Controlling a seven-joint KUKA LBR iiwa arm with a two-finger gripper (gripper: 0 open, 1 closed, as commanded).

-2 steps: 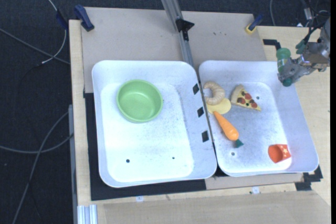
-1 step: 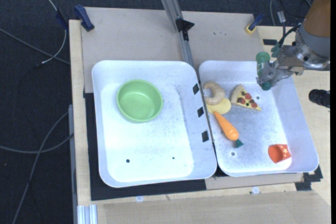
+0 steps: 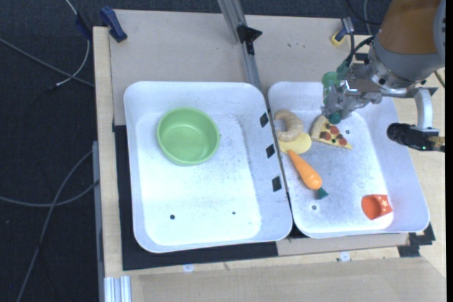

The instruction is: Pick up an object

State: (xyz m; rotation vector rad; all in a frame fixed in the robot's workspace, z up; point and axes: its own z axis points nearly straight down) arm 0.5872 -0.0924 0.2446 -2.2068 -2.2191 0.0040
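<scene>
A: Camera view, entry one. Where is the arm (image 3: pixel 407 25)?

B: It reaches in from the right, grey with the orange band up top. The gripper (image 3: pixel 334 113) is down over the far part of the right bin (image 3: pixel 403 180), its tip at the far edge of the pizza slice (image 3: pixel 331 134).

A: Hand state: clenched, released, grasping?

B: Cannot tell. The tip is too small and dark to read, and nothing is seen lifted.

A: Right bin contents?

B: The pizza slice lies flat, just right of a beige ring-shaped toy (image 3: pixel 288 124). A pale yellow piece (image 3: pixel 297 144) touches the ring on its near side. A carrot (image 3: pixel 306 170) lies slantwise near that, green end toward the near right. An orange cup (image 3: pixel 376 206) sits well apart in the near right corner.

A: Left bin (image 3: pixel 205 223)?

B: A green bowl (image 3: pixel 187 136), upright, in the far left part.
</scene>
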